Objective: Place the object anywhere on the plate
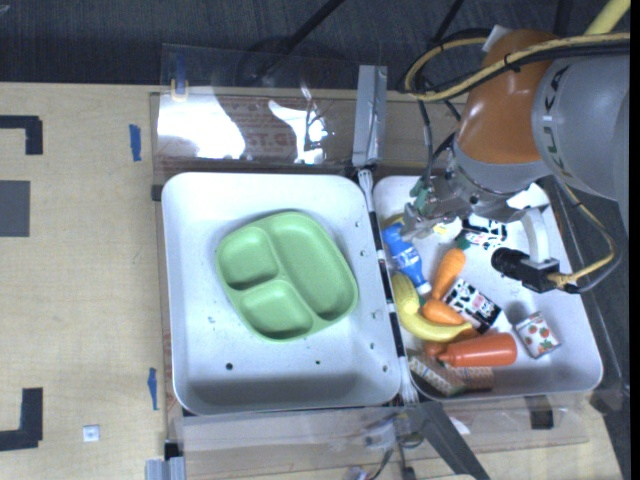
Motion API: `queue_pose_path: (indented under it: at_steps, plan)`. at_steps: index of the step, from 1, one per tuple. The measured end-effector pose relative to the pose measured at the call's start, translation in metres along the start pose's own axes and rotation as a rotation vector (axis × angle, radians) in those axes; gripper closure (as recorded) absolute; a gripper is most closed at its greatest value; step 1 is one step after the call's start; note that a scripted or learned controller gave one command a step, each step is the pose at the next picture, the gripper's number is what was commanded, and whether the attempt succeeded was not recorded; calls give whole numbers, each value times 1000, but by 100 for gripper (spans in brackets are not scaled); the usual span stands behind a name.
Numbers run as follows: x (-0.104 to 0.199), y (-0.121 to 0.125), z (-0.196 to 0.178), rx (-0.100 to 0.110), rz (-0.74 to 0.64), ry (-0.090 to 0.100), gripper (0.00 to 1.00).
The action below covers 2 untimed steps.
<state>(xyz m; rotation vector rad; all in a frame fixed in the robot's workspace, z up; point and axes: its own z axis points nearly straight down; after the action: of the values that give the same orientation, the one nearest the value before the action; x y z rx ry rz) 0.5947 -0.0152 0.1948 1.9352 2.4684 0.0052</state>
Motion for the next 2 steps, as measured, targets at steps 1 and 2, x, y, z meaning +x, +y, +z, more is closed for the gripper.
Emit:
queue_pose_path:
  at_steps: [1,2]
  plan:
    - [58,16,10,4,202,1,100]
    - [68,19,7,5,-264,3,100]
